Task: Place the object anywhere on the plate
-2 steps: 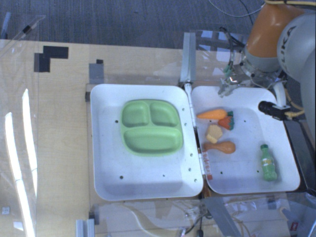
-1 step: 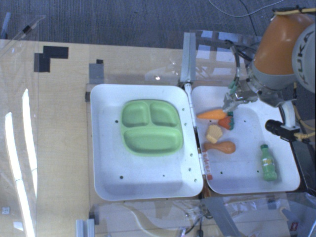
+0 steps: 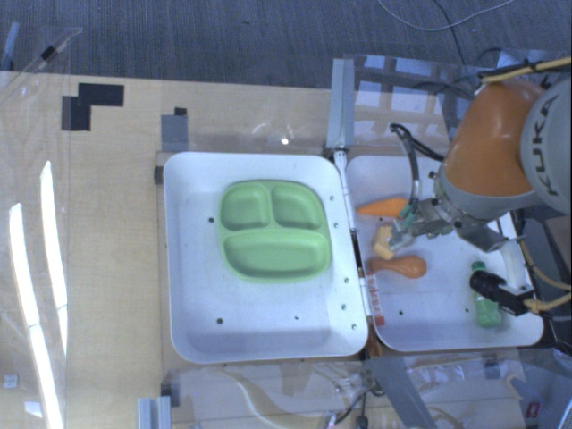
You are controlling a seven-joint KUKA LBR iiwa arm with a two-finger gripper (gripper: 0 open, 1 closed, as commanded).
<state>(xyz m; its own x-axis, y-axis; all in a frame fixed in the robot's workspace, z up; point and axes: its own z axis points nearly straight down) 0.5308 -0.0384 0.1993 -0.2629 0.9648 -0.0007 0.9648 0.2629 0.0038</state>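
The pincer [image 3: 404,228] hangs low in the right white bin [image 3: 429,324]; whether it grips, I cannot tell. Just beneath lies a small pale yellow piece [image 3: 383,239], an orange carrot-shaped toy [image 3: 382,207] just beyond. Pickup stage, I'd say; next, carry left to the green sectioned plastic plate [image 3: 273,231].

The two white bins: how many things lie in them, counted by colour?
Green: 2, the green divided plastic plate and a small green object.
Orange: 2, the orange carrot-shaped toy and an orange-brown drumstick-shaped toy.
Pale yellow: 1, a small piece.
Total: 5
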